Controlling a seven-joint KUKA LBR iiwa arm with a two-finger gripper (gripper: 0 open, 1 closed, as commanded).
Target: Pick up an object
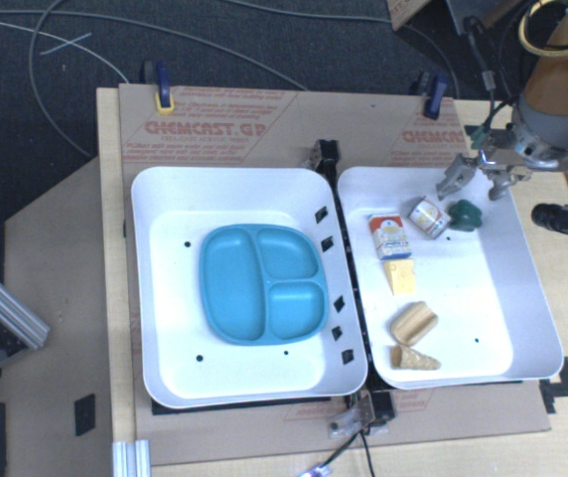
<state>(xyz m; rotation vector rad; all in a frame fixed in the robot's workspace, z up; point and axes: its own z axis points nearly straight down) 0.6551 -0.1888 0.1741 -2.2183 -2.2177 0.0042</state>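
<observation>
In the camera view my gripper (478, 180) hangs over the back right part of the right bin (507, 296), its two metal fingers spread apart with nothing between them. Just below it lie a small silver can (427, 217) and a dark green object (465, 215). Further left sits a red and white carton (389, 236), with a yellow block (399, 275) in front of it. Two tan bread-like pieces (412, 322) (415, 359) lie near the bin's front.
The left bin (165, 356) holds a blue divided plate (263, 282). Black clips (326, 154) join the bins along the middle. Blue clamps (163, 87) (433, 94) grip the cardboard base at the back. Cables run across the dark floor behind.
</observation>
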